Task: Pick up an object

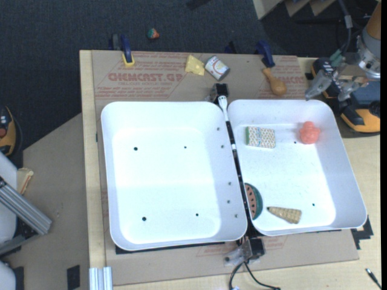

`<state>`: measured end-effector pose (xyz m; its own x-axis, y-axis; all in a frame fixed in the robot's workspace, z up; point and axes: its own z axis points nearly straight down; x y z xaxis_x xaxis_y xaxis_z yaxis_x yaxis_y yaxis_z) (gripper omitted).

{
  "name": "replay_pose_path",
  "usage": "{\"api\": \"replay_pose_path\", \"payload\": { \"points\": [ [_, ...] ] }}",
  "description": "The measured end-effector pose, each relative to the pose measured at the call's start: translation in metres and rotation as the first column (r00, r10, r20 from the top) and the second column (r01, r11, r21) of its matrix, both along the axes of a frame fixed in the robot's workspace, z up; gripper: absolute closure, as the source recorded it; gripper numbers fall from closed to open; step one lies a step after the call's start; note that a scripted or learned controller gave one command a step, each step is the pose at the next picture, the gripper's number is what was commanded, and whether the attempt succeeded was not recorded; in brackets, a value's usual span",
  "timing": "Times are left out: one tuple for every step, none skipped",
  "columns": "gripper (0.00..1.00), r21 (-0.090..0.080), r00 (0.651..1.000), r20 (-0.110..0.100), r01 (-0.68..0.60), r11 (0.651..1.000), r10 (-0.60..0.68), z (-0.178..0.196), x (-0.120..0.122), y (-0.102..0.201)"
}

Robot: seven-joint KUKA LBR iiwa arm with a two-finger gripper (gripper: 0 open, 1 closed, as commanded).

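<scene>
Gripper (pixel 318 84), finger state unreadable, hangs just off right bin's (pixel 338 180) 1 o'clock rim, open floor at bin centre; pink ball (pixel 309 132), round and soft-looking, sits nearest, below it at bin's 1 o'clock.

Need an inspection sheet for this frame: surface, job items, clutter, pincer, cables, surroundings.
Surface: brown bench board bearing left white bin and right white bin.
Job's things: right bin holds patterned rectangular pack, pink ball, tan cone, watermelon-slice toy at its left wall.
Clutter: yellow wedge, small white box, wooden-handled piece behind the bins.
Pincer: above right bin's far right corner; finger state unclear.
Cables: black lead at front edge.
Surroundings: dark carpet; small coloured object on it.
</scene>
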<state>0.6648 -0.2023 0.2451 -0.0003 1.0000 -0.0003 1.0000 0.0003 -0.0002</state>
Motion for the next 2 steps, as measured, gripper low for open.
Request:
{"api": "replay_pose_path", "payload": {
  "points": [
    [0.00,0.000,1.000,0.007,-0.005,1.000,0.005,0.062,-0.005,0.061],
    [0.00,-0.001,1.000,0.007,-0.007,1.000,0.007,0.097,0.003,0.129]
  ]
}}
